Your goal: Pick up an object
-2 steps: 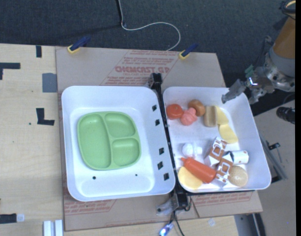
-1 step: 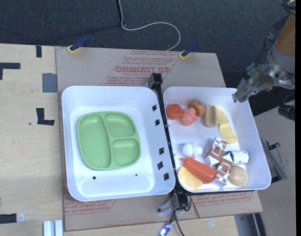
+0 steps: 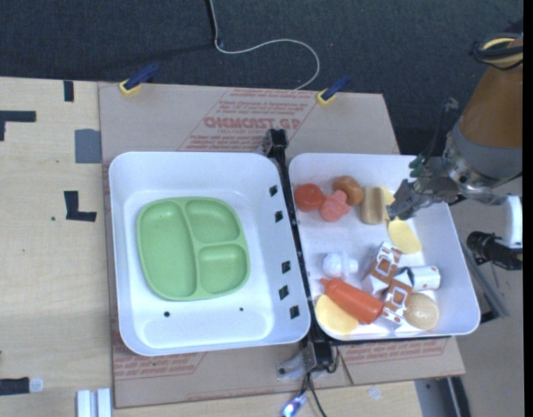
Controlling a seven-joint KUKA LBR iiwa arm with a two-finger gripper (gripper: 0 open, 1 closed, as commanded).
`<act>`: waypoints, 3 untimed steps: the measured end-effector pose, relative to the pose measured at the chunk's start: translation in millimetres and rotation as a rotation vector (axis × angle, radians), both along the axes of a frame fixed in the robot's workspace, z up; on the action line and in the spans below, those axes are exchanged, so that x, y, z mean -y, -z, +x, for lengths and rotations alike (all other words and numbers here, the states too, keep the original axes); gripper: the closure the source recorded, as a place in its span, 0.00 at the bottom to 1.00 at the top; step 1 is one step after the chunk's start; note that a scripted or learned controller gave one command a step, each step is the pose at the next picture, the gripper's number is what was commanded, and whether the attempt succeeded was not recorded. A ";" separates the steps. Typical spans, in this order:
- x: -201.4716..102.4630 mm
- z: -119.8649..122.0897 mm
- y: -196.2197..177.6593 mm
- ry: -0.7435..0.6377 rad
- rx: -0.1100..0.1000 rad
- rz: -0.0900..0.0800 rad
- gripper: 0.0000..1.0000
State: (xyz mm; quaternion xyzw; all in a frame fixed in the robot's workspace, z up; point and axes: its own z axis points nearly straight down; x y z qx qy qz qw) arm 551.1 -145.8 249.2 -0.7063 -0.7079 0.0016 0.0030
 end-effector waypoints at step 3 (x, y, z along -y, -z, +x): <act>-147.2 -64.8 -1.5 -0.004 0.009 -0.001 1.00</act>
